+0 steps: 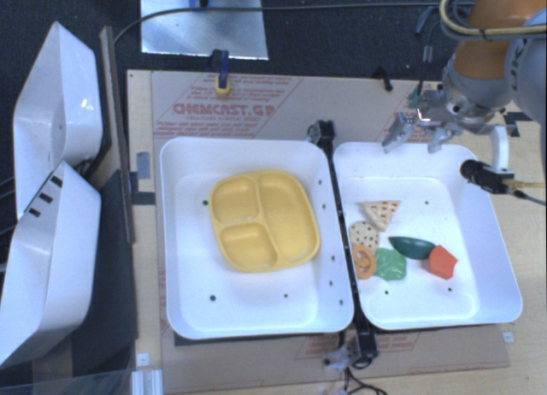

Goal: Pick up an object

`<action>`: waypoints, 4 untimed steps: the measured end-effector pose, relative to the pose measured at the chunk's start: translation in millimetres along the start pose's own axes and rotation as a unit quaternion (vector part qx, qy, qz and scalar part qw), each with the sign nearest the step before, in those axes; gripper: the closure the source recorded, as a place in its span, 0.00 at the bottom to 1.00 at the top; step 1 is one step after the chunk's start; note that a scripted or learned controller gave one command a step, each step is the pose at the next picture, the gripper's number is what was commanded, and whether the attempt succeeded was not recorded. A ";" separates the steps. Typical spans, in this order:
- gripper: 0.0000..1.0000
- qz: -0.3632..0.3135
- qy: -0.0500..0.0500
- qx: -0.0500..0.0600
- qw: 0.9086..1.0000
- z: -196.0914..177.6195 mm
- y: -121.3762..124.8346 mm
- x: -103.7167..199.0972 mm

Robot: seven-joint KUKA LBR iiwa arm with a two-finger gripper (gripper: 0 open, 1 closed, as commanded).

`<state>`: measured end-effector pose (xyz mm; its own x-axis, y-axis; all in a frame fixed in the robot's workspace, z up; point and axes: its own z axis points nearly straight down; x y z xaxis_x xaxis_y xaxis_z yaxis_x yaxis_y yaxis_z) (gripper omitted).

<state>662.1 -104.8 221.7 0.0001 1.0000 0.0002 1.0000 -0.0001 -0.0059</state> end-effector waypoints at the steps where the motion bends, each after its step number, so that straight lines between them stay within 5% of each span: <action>1: 0.00 0.000 0.000 -0.004 1.000 -4.0 1.3 0.2; 4: 0.00 0.000 0.000 -0.002 1.000 139.5 -6.7 -2.3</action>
<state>654.5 -107.1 82.2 0.0000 1.0000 0.0005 1.0000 0.0000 -0.0025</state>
